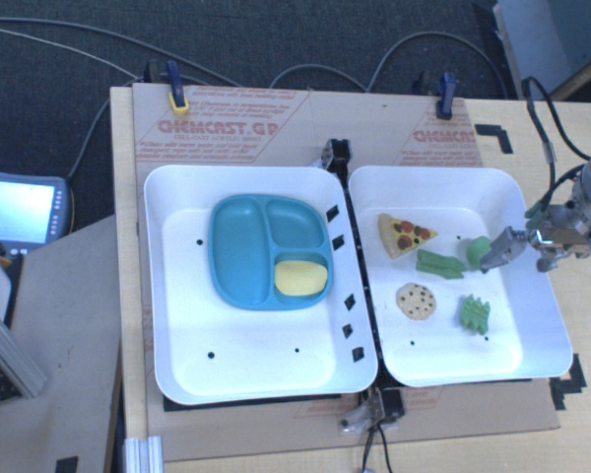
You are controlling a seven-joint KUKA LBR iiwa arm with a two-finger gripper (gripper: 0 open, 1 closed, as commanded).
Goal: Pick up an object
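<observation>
In the right bin (443,368), a round green ball (475,248) lies near the far right wall, touching the tip of the pincer (499,251), which reaches in over the rim. Whether the pincer is spread or pinching cannot be told. Beside the ball sit a green strip (439,262), a pizza slice (405,235), a cookie (415,302) and a green leafy piece (474,314). The left bin (177,353) holds a blue plate (241,249) with a yellow lump (300,278).

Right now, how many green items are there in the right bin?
3: a flat green piece at the middle, a leafy one nearer the front, and a round one beside the gripper, partly hidden.
</observation>
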